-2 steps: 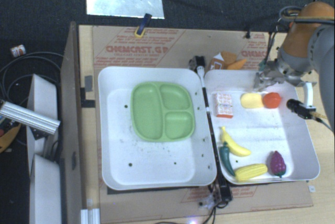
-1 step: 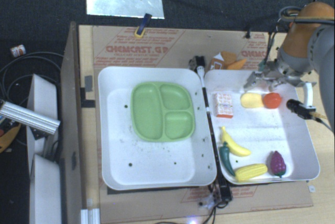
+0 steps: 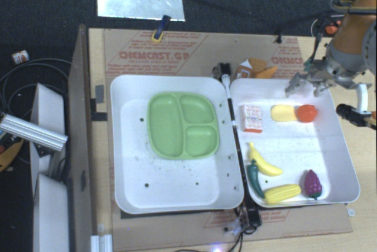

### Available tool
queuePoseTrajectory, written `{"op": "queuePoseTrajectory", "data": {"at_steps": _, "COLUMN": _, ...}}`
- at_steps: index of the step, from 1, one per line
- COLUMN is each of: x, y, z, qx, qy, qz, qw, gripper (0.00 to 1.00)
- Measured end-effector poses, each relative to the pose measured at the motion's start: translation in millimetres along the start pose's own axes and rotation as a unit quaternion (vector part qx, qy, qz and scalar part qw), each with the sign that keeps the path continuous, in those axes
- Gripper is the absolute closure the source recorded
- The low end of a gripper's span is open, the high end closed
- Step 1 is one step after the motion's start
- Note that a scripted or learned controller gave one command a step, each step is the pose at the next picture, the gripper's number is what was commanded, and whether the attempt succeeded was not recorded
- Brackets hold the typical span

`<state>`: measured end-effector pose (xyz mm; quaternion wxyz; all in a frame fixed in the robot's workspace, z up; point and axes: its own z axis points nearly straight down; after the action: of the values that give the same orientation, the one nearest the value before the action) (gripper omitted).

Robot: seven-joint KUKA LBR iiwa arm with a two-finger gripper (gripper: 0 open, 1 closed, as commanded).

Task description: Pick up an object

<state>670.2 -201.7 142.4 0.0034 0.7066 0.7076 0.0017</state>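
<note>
The end effector (image 3: 306,83), open and holding nothing, hangs at the frame's upper right; the orange ball (image 3: 306,113) lies just below it.

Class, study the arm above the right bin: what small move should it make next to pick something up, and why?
Probably lower the gripper straight down and slightly forward toward the orange-red tomato. The gripper hangs above the far edge of the right bin, with nothing seen between its fingers, and the tomato beside the yellow piece lies nearest below it.
</note>
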Motion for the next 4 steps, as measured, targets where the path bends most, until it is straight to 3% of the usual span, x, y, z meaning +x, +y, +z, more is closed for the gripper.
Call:
{"op": "queuePoseTrajectory", "data": {"at_steps": 1, "x": 36, "y": -2, "z": 53, "qx": 0.004, "qy": 0.002, "qz": -0.003, "qw": 1.0000, "gripper": 0.00}}
{"op": "queuePoseTrajectory", "data": {"at_steps": 2, "x": 31, "y": -24, "z": 58, "qx": 0.003, "qy": 0.001, "qz": 0.000, "qw": 1.0000, "gripper": 0.00}}
{"op": "queuePoseTrajectory", "data": {"at_steps": 3, "x": 31, "y": -19, "z": 43, "qx": -0.003, "qy": 0.000, "qz": -0.001, "qw": 1.0000, "gripper": 1.00}}
{"op": "queuePoseTrajectory", "data": {"at_steps": 4, "x": 31, "y": -18, "z": 31, "qx": -0.004, "qy": 0.000, "qz": -0.001, "qw": 1.0000, "gripper": 1.00}}
